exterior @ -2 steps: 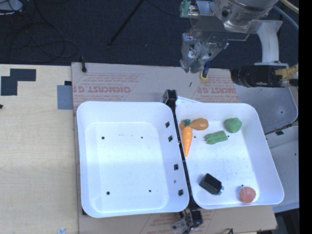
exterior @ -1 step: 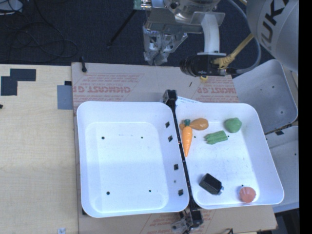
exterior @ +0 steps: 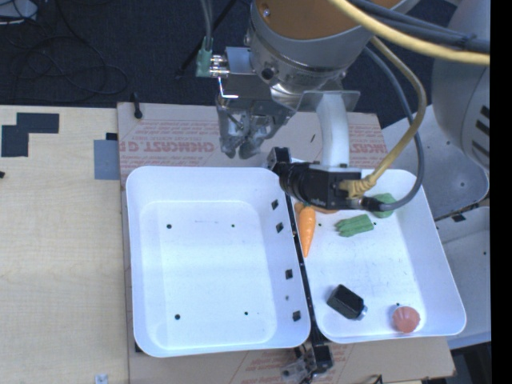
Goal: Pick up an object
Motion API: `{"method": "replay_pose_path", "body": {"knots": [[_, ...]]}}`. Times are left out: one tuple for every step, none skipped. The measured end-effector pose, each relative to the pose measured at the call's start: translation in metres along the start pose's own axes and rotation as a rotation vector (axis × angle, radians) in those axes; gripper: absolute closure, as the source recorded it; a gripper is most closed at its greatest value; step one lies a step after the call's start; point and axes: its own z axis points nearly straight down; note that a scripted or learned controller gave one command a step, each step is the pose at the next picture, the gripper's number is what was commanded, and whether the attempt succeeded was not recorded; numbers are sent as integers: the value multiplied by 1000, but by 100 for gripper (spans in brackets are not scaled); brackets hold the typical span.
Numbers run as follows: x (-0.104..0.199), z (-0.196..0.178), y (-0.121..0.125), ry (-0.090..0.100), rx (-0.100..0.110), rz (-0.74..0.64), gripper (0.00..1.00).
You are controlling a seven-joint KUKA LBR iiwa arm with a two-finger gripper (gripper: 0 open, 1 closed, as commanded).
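**Carrot nearest the jaws, light and stiff**

Jaws (exterior: 245, 138) hanging above the far rim of the bins, spread or pressed together cannot be told from this slant. Nothing seen between them. In the right bin (exterior: 436, 262): orange carrot (exterior: 306, 226) along the divider, green piece (exterior: 354, 226) just beside, black block (exterior: 346, 302) and pink ball (exterior: 406, 319) near the front. Probably a toy carrot: light, rigid, smooth, tapered. Best taken across the thick upper end; likely to slip at the tip

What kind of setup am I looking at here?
Probably a lab bin-picking bench: two shallow white bins on cardboard, toy items like a carrot, and loose cables on the dark floor behind.
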Motion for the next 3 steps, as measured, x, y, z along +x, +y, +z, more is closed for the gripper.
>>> {"method": "replay_pose_path", "body": {"knots": [[10,5,-30,-1,-1,4,100],[12,-5,-29,-3,2,-2,100],[9,2,47,-2,-4,9,100]]}}
